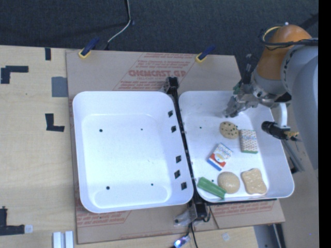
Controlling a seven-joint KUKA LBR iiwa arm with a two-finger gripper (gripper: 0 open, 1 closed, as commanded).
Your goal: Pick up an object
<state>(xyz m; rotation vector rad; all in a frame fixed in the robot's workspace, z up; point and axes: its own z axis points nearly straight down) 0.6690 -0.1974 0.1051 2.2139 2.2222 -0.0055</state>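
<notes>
Cookie [228, 129], round, speckled tan, lies in the right bin [274, 192] w/ a spongy rectangular block [249, 141], small printed carton [221, 156], smooth bun-like lump [228, 182], ridged biscuit [254, 181], green stick [211, 187]. Gripper [231, 110] hangs just above cookie; can't tell its state. Left bin [83, 112] glossy white plastic.

My arm [302, 81] runs off the right edge. My claw [231, 111] is too small and dark to read. The small packet [220, 156] print is illegible.
</notes>
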